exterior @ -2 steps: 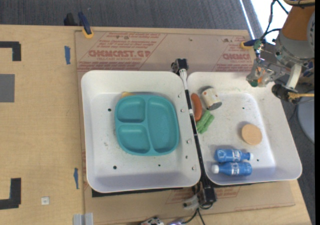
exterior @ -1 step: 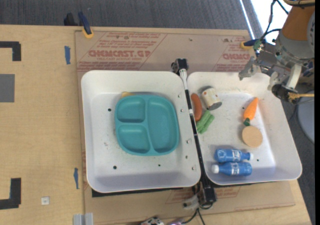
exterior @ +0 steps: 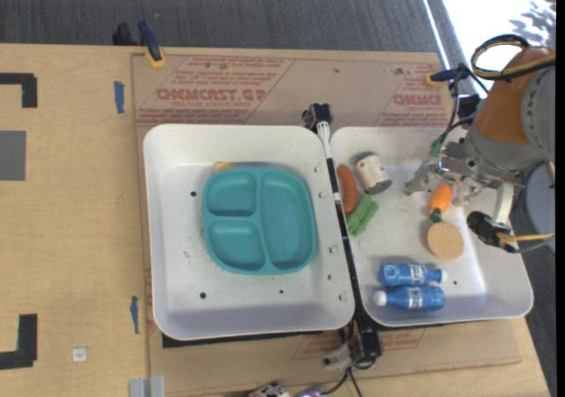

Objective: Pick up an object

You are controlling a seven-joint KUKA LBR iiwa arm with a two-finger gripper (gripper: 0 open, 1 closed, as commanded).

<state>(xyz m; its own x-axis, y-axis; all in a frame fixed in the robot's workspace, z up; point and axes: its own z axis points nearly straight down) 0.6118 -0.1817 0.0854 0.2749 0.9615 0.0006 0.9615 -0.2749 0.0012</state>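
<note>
My gripper (exterior: pixel 455 199) hangs low over the right bin (exterior: pixel 503 303), near its back right part, and stands open with its fingers spread wide. A small orange carrot-like piece (exterior: pixel 439 199) lies on the bin floor just beneath it, between the spread fingers and not clamped. A round tan disc (exterior: pixel 446 241) sits right in front of the gripper. Two blue bottles (exterior: pixel 411 286) lie side by side at the bin's front. A white and tan cylinder (exterior: pixel 372 172), an orange sausage shape (exterior: pixel 347 188) and a green piece (exterior: pixel 362 215) rest near the bin's left wall.
The left bin (exterior: pixel 168 210) holds a teal divided plate (exterior: pixel 260 219). A black divider rail (exterior: pixel 334 201) runs between the bins. The grey arm with its orange band (exterior: pixel 512 108) enters from the right, above the right bin's far corner.
</note>
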